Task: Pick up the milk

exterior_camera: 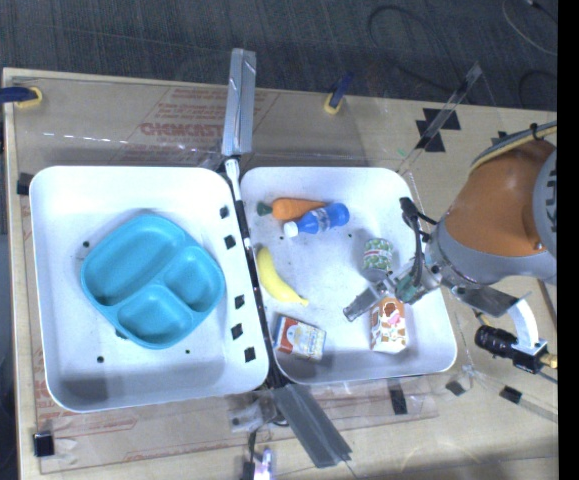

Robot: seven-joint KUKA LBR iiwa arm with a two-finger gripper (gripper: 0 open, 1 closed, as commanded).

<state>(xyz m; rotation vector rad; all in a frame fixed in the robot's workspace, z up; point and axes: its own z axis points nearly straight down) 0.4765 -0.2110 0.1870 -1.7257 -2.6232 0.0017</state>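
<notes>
Nearest, along the lower edge of the right bin [424, 183], lie two small cartons: a red-and-white one [299, 337] at lower centre and, to its right, the milk [390, 326], which I take to be the white carton with brown and red print in the bin's lower right corner. It appears to stand or lean with its long side running up the frame, just clear of the bin wall, its top end touching or just under the pincer [379, 299]. The pincer hangs right above that end, with a grey part jutting toward lower left; whether it is open or closed I cannot tell, and nothing shows it gripping the milk. So the step in hand looks like the approach, with the grasp not yet made. The next move, as I judge it, calls for centring over the milk's narrow sides, going down without tipping it against the wall, then closing and lifting straight up. The milk looks light, flat-faced and boxy, easy to pinch across its width but easy to knock over. Just beyond the pincer sits a green-and-white can [376, 255], near enough to be nudged. Left of it a banana [275, 278] lies by the divider, and farthest up are a blue bottle [318, 219] and a carrot [295, 208], touching. The left bin [59, 193] holds a blue tray [152, 280], well apart from the work.
</notes>
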